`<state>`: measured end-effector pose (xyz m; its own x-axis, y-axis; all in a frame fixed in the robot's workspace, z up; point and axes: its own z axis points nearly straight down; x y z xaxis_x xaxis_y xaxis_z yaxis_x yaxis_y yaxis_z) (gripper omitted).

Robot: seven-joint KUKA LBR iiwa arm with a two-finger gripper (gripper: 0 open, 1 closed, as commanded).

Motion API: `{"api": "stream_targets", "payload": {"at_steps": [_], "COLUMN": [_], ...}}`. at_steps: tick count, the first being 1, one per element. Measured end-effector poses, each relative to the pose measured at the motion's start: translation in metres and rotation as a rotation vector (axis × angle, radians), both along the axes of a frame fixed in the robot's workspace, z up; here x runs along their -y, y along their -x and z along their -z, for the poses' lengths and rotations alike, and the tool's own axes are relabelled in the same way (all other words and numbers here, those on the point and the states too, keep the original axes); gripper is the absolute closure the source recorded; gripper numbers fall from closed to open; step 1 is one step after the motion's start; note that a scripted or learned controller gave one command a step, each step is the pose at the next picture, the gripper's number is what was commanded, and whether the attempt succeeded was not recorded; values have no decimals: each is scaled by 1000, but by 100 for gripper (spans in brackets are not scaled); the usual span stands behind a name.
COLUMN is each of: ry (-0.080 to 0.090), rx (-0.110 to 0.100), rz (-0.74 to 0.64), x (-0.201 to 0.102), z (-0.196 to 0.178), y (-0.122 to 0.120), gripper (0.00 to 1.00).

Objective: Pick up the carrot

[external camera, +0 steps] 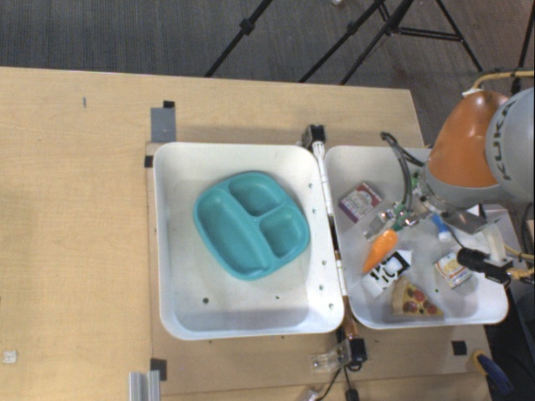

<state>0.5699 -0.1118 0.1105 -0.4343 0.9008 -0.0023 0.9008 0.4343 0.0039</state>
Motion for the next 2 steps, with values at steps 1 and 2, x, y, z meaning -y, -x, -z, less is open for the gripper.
{"api": "stream_targets", "payload": {"at_steps": [1,2], "ry": [3,1], "rx": [13,23], "rz": [14,10], "x": [-20,-22], "z": [19,7], "y": [29,26], "gripper": [0,100]}}
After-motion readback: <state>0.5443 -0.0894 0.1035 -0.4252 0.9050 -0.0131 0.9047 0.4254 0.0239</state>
